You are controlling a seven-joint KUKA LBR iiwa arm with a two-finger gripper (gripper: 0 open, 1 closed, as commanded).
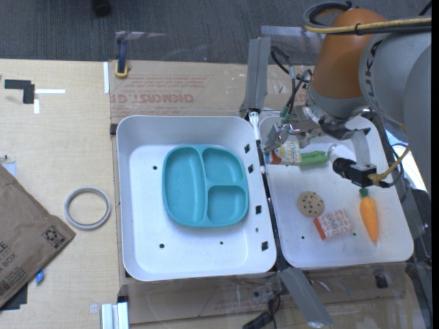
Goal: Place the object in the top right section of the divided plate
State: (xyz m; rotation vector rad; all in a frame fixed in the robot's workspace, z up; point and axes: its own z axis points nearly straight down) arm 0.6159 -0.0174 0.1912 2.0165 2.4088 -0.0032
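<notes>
A teal divided plate [204,185] lies in the left white bin [137,252], with one long section on its left and two smaller ones on its right. My gripper [281,138] hangs low over the far left corner of the right bin [391,249]. Right beneath it lies a small bottle-like object [300,156] with a pale label and a green end pointing right. The wrist hides part of that object, and I cannot tell whether the gripper touches it.
In the right bin lie a round cookie [310,203], a red and white packet [333,223] and an orange carrot [370,218]. A grey tape ring [87,206] and a cardboard box [24,242] rest on the bench left of the bins.
</notes>
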